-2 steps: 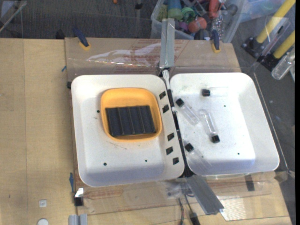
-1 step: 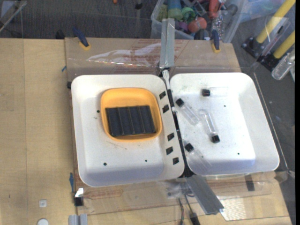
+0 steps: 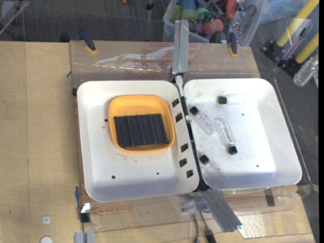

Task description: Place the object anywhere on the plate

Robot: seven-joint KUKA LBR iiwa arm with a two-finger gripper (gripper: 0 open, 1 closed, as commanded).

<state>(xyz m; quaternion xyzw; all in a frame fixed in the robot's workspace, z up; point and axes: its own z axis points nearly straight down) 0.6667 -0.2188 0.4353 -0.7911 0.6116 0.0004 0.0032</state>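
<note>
Two white bins sit side by side on the tabletop (image 3: 35, 135), and the left bin (image 3: 91, 135) carries an orange plate (image 3: 136, 101) with a dark ribbed block (image 3: 140, 130) lying flat on it, well inside the rim. If that block is the object, the job looks done to me. As for the hand, I honestly can't tell whether it's released, clenched or grasping anything, so no claims there. What could go wrong from here? The right bin (image 3: 263, 135) has a clear tube (image 3: 225, 131) with a black cap (image 3: 232, 149) at its near end, another clear piece (image 3: 202, 121) just beside it, and a couple of small black bits (image 3: 221, 100) scattered around. If one of those is what's meant to go on the plate next, I'd guess see-through plastic on a white floor is a pain to locate, and a round tube could roll or squirt out of a pinch. The block already takes up most of the plate's flat middle, so anything dropped there might land on the ribs and slide off. The raised divider (image 3: 181, 130) between the bins could also snag a low carry. Labels: nothing readable anywhere, just black marks on the divider, and the tub of coloured toys (image 3: 217, 9) at the back shows no text I can make out.
</note>
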